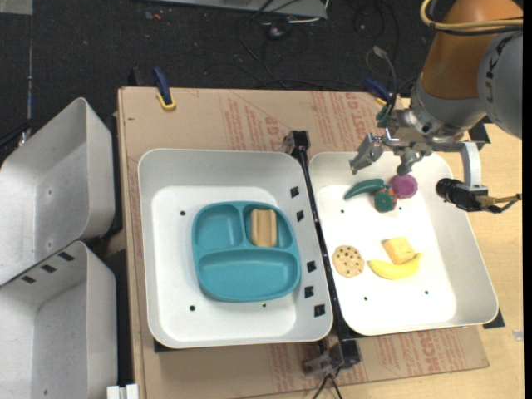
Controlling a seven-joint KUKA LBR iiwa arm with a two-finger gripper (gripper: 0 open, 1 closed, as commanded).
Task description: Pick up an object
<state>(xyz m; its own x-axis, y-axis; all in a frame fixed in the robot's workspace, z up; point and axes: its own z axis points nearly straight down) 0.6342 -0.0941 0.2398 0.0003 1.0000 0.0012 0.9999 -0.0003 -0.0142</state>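
On the brown counter (216, 115), we see the fingers (386, 155) spread open, holding nothing; the green pepper (364, 189) lies just toward five o'clock, long axis running two-to-eight.

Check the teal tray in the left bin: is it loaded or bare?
Loaded. The tray holds one tan bread-like piece in its upper right compartment; its other two compartments are bare.

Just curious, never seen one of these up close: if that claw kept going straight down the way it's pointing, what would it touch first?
Probably the purple toy beside the green pepper, just below the gripper; depth is hard to judge.
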